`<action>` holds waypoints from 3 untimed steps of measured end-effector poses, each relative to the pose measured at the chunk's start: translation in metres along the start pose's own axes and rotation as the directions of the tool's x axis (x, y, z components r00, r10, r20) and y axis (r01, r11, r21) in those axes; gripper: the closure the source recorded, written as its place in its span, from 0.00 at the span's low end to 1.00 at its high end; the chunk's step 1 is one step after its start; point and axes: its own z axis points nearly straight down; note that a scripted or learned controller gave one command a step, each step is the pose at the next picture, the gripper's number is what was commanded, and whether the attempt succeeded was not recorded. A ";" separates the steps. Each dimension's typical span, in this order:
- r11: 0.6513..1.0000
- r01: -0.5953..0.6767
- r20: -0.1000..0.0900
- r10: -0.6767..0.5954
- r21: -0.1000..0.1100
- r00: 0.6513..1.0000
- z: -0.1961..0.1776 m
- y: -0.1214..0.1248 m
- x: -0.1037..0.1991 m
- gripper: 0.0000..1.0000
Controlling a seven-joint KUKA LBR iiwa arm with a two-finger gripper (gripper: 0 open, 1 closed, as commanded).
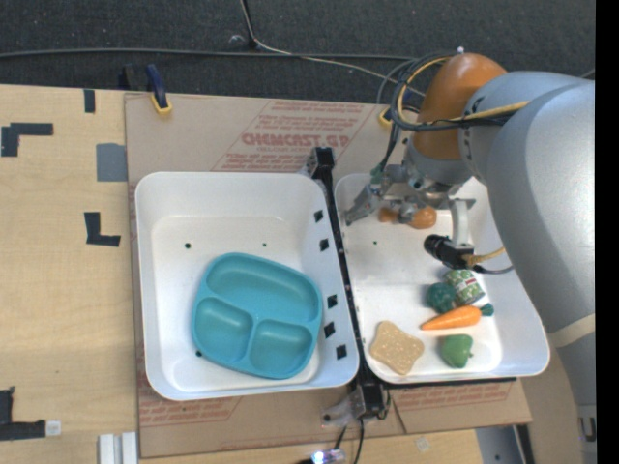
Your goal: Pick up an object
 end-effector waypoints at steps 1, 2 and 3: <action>1.000 0.001 -0.001 -0.001 0.005 1.000 -0.010 -0.001 0.000 1.00; 1.000 -0.001 -0.004 0.001 -0.006 1.000 -0.073 -0.004 0.002 1.00; 1.000 -0.001 -0.004 0.001 -0.005 1.000 -0.136 -0.007 0.003 1.00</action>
